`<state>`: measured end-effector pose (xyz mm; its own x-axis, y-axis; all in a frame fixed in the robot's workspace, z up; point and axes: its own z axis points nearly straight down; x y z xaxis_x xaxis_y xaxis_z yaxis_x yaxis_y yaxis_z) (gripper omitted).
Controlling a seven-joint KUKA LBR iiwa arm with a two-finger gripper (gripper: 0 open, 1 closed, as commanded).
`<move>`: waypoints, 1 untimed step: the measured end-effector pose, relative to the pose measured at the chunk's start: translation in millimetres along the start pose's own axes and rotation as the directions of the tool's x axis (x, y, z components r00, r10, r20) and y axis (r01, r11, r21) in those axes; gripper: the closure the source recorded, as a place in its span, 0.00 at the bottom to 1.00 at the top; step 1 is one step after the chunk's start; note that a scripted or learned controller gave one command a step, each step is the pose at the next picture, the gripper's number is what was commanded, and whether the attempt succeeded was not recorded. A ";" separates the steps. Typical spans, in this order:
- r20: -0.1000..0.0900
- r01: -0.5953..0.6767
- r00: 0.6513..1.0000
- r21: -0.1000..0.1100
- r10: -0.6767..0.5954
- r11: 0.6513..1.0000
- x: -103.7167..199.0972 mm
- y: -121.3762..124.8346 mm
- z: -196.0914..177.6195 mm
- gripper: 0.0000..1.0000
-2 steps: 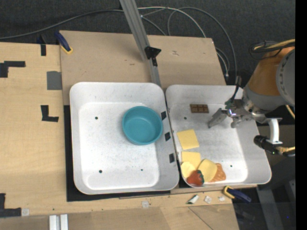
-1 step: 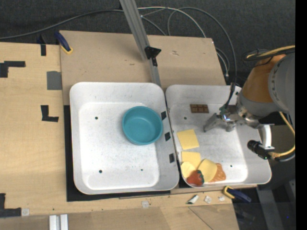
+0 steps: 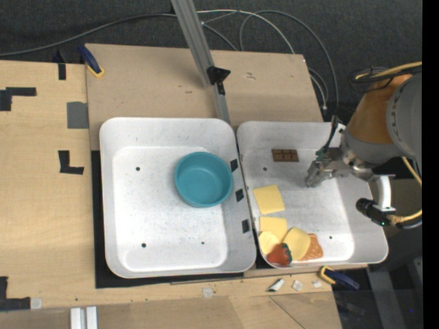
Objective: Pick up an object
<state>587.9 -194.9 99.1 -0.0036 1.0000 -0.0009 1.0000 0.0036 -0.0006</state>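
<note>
Two smooth white plastic-looking bins [image 3: 123,184] sit on a matt wooden bench [image 3: 41,184]. In the left bin, a smooth teal plastic-looking bowl [image 3: 203,178]. Behind the bins, a brushed metal post [image 3: 195,33].

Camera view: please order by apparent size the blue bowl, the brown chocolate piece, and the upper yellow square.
1. blue bowl
2. upper yellow square
3. brown chocolate piece
All three lie at similar depth, so the ranking is safe.
</note>
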 end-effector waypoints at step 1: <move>0.000 -0.002 1.000 -0.003 0.002 1.000 0.2 2.0 -42.2 1.00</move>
<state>589.9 -194.6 141.3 -0.0011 1.0000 -0.0007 1.0000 0.0011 0.0025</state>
